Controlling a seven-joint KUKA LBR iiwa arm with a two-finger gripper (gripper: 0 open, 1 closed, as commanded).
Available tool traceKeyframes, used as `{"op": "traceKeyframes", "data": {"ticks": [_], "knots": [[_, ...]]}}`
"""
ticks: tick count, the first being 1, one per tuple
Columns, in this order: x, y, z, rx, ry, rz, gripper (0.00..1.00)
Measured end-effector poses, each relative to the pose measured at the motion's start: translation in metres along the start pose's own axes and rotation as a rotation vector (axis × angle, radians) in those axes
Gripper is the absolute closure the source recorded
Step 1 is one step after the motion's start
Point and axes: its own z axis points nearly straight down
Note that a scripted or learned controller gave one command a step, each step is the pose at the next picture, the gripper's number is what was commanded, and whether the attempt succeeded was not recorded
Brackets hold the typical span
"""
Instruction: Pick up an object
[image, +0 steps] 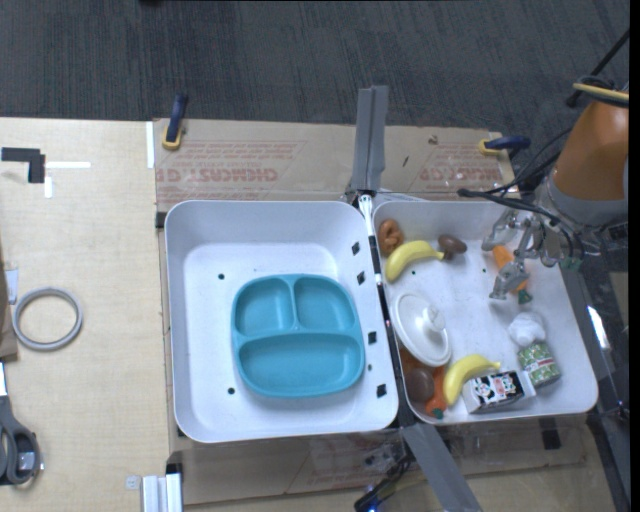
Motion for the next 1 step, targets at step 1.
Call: {"op": "traceKeyframes", "data": {"ticks": [1], "knots": [[-0.0020, -0.0002, -0.0116, 0.000, -0.008, 0.001, 1.00]]}}
